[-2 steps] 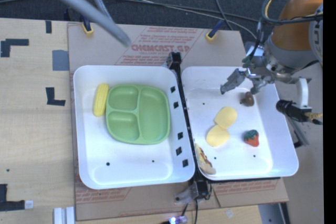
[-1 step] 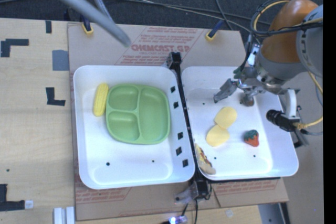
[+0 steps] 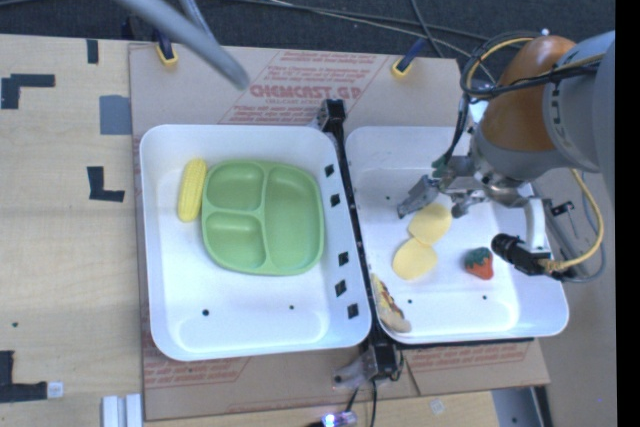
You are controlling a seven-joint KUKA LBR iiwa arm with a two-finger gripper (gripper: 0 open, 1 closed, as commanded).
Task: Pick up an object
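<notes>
Two white bins [image 3: 160,215] sit on a brown cardboard sheet [image 3: 300,85] printed with red lettering. The divided plate [image 3: 264,217] is light green, the corn cob [image 3: 191,190] yellow. Two pale yellow pieces [image 3: 420,243] lie near a red strawberry [image 3: 481,262] with a green top.

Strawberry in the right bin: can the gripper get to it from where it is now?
Probably yes. The strawberry lies alone on the right bin's floor, nothing on it; the gripper hangs above the same bin, over the yellow pieces.
</notes>
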